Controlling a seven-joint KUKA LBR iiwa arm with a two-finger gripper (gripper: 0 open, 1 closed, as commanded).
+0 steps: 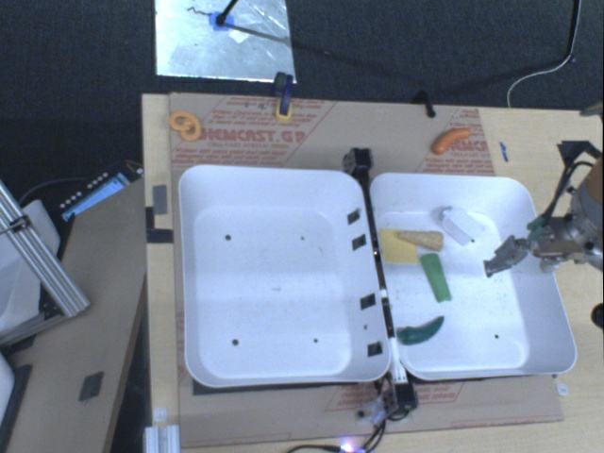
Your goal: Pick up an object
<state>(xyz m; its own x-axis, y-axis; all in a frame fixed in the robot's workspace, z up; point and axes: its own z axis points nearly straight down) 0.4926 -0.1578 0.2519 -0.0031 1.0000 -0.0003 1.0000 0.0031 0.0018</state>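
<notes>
Gripper [502, 259]: dull grey metal, darker at the tip.

Just left of it, a bright green stick [435, 277]. Further left, a pale yellow block [398, 246] with a tan wedge [424, 240] on it. Up-left of the gripper, a small white-grey block [460, 226]. Down-left, a dark teal curved piece [420, 330].

Both bins [274, 281] plain white with a few dark specks; black clips along the seam between them.

Board [311, 125] beneath: light brown cardboard, red printed lettering. On it, far up-left of the gripper, an orange ring [185, 125]; above the gripper, an orange sausage shape [451, 141]. Yellow-and-blue clamp [282, 96] at the board's top edge. Silver foil sheet [225, 25] on dark carpet.
</notes>
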